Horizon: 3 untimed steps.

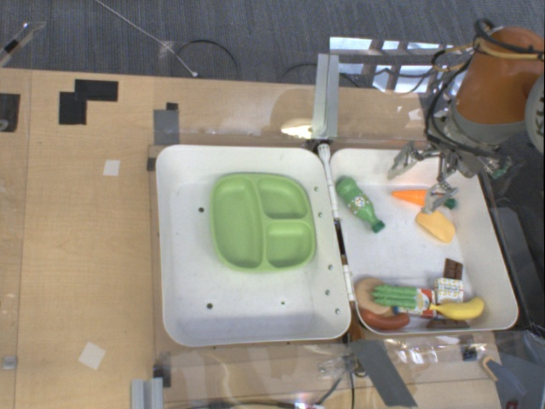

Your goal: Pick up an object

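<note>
While the arm [502, 75] hangs over the far right corner of the right bin [502, 262], its gripper [423, 175] sits spread wide open with nothing between the fingers, one finger [402, 162] out to the left and the other [443, 192] reaching down nearer to us. Just below that gap lies an orange carrot [410, 197], so it's pretty much right under the jaws, with its right end close by the nearer finger but not pinched. A yellow cheese wedge [436, 226] is just beside it on the near side, and a green bottle [358, 203] lies tilted to the left of both. Along the near edge of that bin there's a pile: banana [462, 310], a green bunch of something [396, 296], a small brown block [451, 269]. Over in the left bin [183, 305] a green divided plate [261, 221] sits about in the middle.
</note>
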Available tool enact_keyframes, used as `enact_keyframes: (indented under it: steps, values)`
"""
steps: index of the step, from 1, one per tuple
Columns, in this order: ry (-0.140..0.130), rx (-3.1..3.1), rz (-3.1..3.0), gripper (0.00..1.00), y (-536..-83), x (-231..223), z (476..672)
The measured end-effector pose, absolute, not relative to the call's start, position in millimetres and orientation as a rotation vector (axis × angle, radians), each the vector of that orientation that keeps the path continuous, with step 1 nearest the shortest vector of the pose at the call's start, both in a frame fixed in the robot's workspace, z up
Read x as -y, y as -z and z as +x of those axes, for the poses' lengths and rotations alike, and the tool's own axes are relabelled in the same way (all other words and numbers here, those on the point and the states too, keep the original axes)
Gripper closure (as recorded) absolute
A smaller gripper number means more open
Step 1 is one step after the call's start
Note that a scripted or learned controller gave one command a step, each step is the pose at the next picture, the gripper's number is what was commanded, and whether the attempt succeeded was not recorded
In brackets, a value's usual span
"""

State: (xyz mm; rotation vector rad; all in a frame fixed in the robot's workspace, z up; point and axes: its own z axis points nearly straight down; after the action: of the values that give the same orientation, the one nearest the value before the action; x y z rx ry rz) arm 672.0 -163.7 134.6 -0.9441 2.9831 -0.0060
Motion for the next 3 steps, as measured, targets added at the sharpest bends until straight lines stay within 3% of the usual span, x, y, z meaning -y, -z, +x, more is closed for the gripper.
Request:
enact_keyframes:
  steps: [1, 2, 3]
  values:
    - [0.005, -3.019, -0.823, 0.00, -89, 163, 647.8]
    - [0.011, -3.005, -0.823, 1.00, -104, 161, 652.3]
    - [0.001, -3.105, -0.382, 1.00, -89, 132, 666.3]
